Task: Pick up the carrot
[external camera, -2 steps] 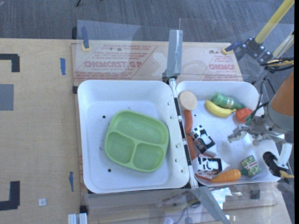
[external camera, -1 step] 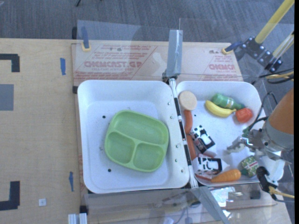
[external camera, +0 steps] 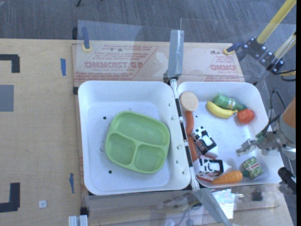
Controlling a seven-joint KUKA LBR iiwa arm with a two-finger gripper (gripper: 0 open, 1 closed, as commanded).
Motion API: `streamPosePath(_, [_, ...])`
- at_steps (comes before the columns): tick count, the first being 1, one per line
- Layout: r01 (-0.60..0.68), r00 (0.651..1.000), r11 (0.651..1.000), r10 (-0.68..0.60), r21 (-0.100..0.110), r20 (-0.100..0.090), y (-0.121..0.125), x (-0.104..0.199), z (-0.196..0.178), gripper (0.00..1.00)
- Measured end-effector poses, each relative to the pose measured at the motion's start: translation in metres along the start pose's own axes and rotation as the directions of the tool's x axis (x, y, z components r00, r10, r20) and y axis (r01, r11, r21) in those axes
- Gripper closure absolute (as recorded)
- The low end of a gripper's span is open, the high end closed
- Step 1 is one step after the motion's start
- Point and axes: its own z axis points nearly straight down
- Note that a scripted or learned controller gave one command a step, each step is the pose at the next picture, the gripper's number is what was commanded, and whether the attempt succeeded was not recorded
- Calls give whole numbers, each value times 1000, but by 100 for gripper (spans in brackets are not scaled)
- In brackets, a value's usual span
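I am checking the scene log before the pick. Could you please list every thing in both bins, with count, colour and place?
left bin: 1, white, left side of bench
divided plate: 1, green, in left bin
right bin: 1, white, right side
carrot: 1, orange, near edge of right bin
banana: 1, yellow, far part
bottle: 1, green, behind banana
tomato-like piece: 1, red-orange, right of banana
small can: 1, green, right of carrot
gripper: 1, grey, above right bin's right part
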Motion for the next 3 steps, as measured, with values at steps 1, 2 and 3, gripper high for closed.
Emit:
streamPosePath(1, [0, 1000, 1000, 0, 0, 0, 0, 0, 0, 0])
streamPosePath(2, [0, 1000, 1000, 0, 0, 0, 0, 0, 0, 0])
streamPosePath(3, [0, 1000, 1000, 0, 0, 0, 0, 0, 0, 0])
